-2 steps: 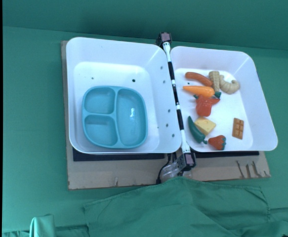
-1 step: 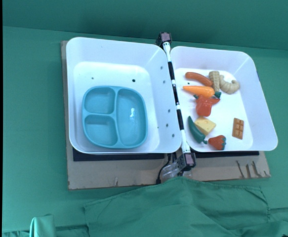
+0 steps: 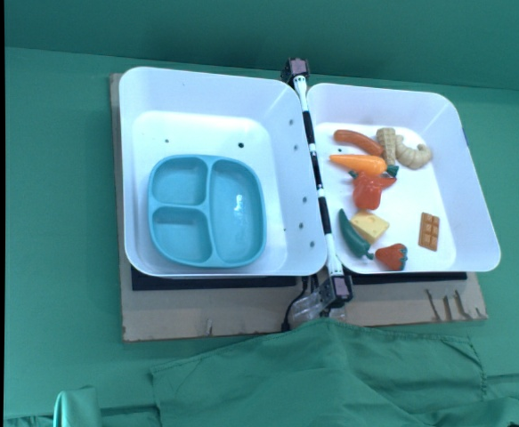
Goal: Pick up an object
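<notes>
Camera view. Recorded two white bins side by side. Left bin (image 3: 197,96) bore a teal divided plate (image 3: 207,210). Right bin (image 3: 446,185) held the candidates, all toy foods:
- a sausage (image 3: 357,140) at the far end
- a carrot (image 3: 359,162) just beside the sausage
- a beige knobbly piece (image 3: 405,150) near both
- a red pepper (image 3: 371,190) at mid-bin
- a cheese wedge (image 3: 370,228) touching a green chilli (image 3: 352,238)
- a strawberry (image 3: 391,256) near the front wall
- a brown ridged bar (image 3: 429,231) lying apart

Judged all of them light, rigid, glossy plastic, likely to slip and not fragile. Judged the bar the easiest pick: isolated and flat, to be taken across its narrow width. Rated the cheese and chilli poorer, being crowded together.
</notes>
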Robot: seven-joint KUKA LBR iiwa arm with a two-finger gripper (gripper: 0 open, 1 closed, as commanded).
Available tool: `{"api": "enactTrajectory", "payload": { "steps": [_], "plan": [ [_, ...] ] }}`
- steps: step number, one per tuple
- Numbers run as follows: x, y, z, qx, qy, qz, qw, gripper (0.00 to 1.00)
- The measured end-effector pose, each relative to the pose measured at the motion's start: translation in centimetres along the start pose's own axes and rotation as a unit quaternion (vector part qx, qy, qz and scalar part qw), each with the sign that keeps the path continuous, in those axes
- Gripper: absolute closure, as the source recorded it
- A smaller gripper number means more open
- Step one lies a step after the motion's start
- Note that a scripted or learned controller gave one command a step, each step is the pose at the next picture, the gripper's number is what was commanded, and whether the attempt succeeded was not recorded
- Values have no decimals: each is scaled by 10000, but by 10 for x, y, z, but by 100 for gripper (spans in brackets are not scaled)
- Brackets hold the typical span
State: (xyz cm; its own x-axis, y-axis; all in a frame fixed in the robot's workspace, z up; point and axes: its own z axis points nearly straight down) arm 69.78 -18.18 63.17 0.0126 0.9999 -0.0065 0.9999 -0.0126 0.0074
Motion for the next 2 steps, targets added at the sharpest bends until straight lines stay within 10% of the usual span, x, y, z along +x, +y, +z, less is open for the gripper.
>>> {"api": "enactTrajectory", "payload": {
  "steps": [2],
  "plan": [
    [102, -1, -2, 12, 29, -71, 10000, 100]
  ]
}}
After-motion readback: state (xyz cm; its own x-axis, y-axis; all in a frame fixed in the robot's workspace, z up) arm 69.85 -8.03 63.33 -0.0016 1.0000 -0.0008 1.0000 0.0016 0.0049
